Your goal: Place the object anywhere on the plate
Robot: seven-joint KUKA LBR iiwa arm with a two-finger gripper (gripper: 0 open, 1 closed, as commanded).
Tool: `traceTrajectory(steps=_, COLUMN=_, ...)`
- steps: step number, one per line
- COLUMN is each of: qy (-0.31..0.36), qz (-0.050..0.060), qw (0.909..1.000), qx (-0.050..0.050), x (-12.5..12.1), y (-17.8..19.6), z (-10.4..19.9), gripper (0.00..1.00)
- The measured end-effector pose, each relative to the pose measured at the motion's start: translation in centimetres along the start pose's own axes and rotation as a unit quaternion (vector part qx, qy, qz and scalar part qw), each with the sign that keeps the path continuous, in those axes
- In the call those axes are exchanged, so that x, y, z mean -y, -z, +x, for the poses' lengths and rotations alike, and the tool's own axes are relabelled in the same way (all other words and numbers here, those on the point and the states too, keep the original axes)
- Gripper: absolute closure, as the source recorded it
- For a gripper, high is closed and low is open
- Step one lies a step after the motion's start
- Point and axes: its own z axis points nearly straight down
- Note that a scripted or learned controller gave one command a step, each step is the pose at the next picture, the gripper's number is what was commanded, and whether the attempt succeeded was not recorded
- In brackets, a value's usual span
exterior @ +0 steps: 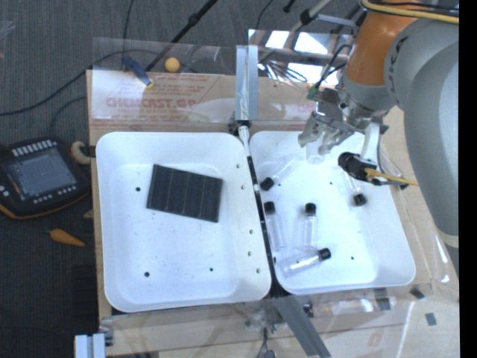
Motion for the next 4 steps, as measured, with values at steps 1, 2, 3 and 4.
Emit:
traceTrajectory(steps=1, qy=-0.027, qz=0.001, qw=0.9996, qx=-0.002, x=0.9, y=0.0, z=8.3, gripper=1.00)
traceTrajectory(steps=2, qy=0.040, qz=-0.002, qw=0.9992, qx=-0.003, x=6.6, y=1.6, z=14.3, gripper=1.00)
traceTrajectory(steps=3, qy=-0.006, qz=0.002, qw=1.0000, qx=-0.002, x=10.0, y=-2.6, z=20.9, gripper=1.00)
traceTrajectory(steps=4, qy=-0.085, qz=0.002, qw=0.9964, qx=-0.001, x=20.7, y=-1.2, z=23.8, gripper=1.00)
